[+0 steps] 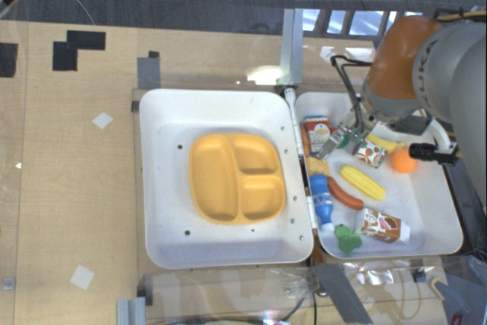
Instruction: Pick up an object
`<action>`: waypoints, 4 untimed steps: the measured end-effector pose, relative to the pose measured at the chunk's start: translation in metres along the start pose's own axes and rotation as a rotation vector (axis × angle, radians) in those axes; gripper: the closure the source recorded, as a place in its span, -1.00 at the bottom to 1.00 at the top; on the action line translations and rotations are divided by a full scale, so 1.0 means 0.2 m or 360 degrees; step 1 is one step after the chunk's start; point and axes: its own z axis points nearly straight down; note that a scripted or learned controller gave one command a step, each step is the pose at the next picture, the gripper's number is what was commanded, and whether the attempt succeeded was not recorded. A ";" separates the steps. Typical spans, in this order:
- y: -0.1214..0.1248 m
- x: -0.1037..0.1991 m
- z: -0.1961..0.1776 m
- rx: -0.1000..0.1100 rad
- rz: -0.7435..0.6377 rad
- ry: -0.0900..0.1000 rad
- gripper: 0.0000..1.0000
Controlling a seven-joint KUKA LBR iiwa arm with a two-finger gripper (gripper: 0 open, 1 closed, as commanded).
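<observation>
White bins: left bin (160,164) carries a yellow divided tray (236,177); right bin (449,228) carries the small toy items, so your pick is there.
Arm: grey, orange band, reaching over the right bin's upper half.
Gripper (340,139): low over the bin's top left, near a red carton (316,135); whether it is clenched or released, you cannot tell, and nothing is visibly grasped.
Corn cob (362,182): yellow, mid-bin, clear on both sides. Likely light, hard plastic, slick; take it across the middle.
Sausage (346,195): red-orange, just beside the corn; rounded, may roll.
Blue bottle (321,202): tight against the left wall; awkward to straddle.
Carton with white end (382,226): flat faces, probably the easiest grip.
Orange ball (404,160): likely to slip out.
Green piece (348,239): small, irregular.
Labels: printing on cartons, too small to read.
</observation>
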 end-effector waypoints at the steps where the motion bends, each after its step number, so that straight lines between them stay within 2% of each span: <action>1: -0.09 -0.02 0.01 -0.0001 -0.0087 0.0009 -1.00; 2: 0.04 0.01 0.01 -0.0004 -0.0289 0.0009 -1.00; 3: -0.04 0.02 0.01 -0.0004 -0.0446 0.0008 -1.00; 4: -0.13 -0.06 -0.08 0.0001 0.0158 0.0011 -1.00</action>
